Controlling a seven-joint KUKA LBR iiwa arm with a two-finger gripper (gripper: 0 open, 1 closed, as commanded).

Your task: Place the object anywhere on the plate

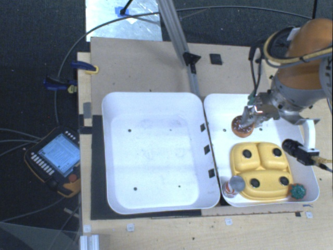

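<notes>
Pick-up step | hand [248,120] over brown round object [242,127] in right bin [221,111] (grip state unclear) | next: secure it, carry to yellow plate [260,171]

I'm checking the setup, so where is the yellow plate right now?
The yellow plate lies in the right bin, toward its front, just below the gripper and the small brown object.

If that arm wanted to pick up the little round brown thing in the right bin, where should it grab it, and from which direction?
Probably straight down from above, fingers closing across the outer edge of the small round brown object. It looks low and flat on the floor of the right white bin, so its sides offer little height. The yellow compartmented plate sits just in front, apart from it, which favours a vertical approach. The gripper already hangs over it.
</notes>
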